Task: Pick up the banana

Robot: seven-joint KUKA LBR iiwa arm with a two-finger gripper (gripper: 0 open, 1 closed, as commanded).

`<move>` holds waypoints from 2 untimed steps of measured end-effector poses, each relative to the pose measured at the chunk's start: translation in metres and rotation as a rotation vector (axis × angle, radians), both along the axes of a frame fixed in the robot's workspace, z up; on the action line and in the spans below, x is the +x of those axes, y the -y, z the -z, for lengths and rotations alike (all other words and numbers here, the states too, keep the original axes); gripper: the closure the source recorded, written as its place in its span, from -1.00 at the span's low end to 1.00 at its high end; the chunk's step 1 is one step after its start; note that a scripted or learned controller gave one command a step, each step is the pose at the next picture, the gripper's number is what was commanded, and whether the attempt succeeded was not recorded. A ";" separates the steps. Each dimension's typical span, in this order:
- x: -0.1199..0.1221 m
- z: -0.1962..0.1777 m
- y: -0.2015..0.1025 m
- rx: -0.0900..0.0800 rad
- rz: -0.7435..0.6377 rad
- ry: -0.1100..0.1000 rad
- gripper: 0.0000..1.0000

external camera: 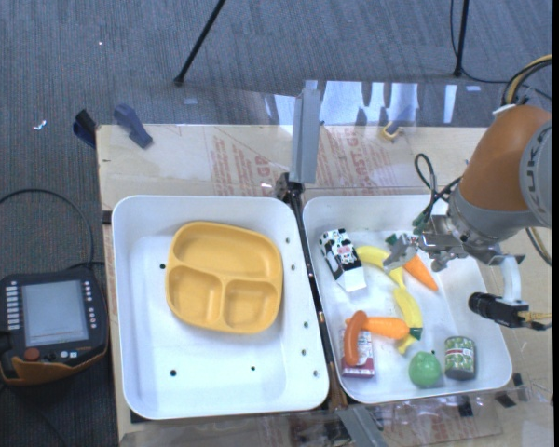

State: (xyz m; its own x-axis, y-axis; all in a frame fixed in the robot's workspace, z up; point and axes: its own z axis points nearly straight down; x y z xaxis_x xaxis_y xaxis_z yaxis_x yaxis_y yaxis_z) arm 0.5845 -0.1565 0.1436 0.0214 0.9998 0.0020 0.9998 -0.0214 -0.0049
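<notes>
Two white bins: left bin (140, 380) with one yellow divided plate (225, 276); right bin (489, 375) with one banana (408, 307) mid-bin, two carrots, one sausage, one cow-print carton (340, 257), one green ball, one can (460, 358). Labels unreadable. Gripper (408, 250) above the upper carrot (421, 272); grip state unclear.

Camera: single, fixed above the bench (196, 161), tilted down at a slant. Coverage: both white bins entire, left bin (140, 240) and right bin (489, 338) side by side, low in frame; grey carpet (93, 45) and tripod legs (203, 33) beyond the far edge. Distance: moderate, whole bench top included. Arm (508, 170) enters from the right.
</notes>
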 end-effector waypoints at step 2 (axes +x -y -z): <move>0.060 0.013 0.011 -0.002 -0.070 0.004 -1.00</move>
State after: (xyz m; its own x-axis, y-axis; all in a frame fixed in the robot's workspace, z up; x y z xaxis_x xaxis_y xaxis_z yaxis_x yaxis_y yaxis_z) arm 0.6447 -0.1676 0.1302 -0.0488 0.9988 0.0003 0.9988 0.0488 -0.0005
